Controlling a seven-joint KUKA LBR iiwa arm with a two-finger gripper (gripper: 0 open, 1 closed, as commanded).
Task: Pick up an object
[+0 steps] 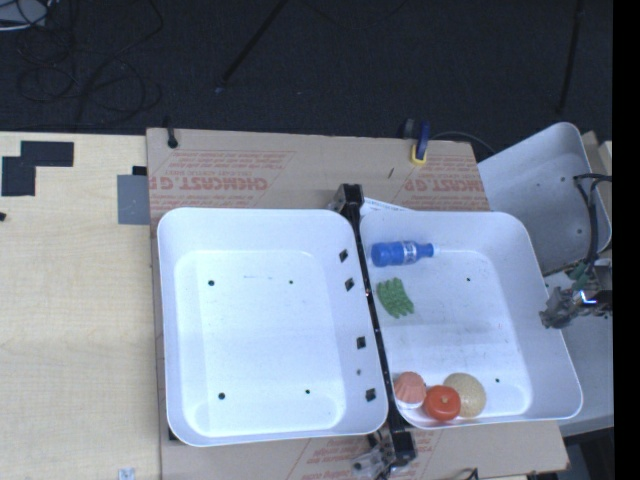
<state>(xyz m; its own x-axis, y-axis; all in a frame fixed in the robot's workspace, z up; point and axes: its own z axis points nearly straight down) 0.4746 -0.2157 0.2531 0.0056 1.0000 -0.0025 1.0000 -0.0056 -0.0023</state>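
The right bin [520, 258] holds several small objects. A blue bottle [402, 253] lies on its side near the far left corner. A green ridged piece [394, 297] lies just in front of it. At the near edge, a pink and white round piece [409, 389], a red round object [442, 402] and a tan ball [466, 392] sit close together. The gripper [568, 306] is a small dark shape just outside the right bin's right rim, well clear of every object. Nothing is seen in it.
The left bin [180, 268] adjoins the right bin along a black divider [362, 308]. A pale grey part of the arm [545, 193] rises beyond the right bin's far right corner. Cardboard [250, 173] lies under both bins, on a wooden bench [70, 298].
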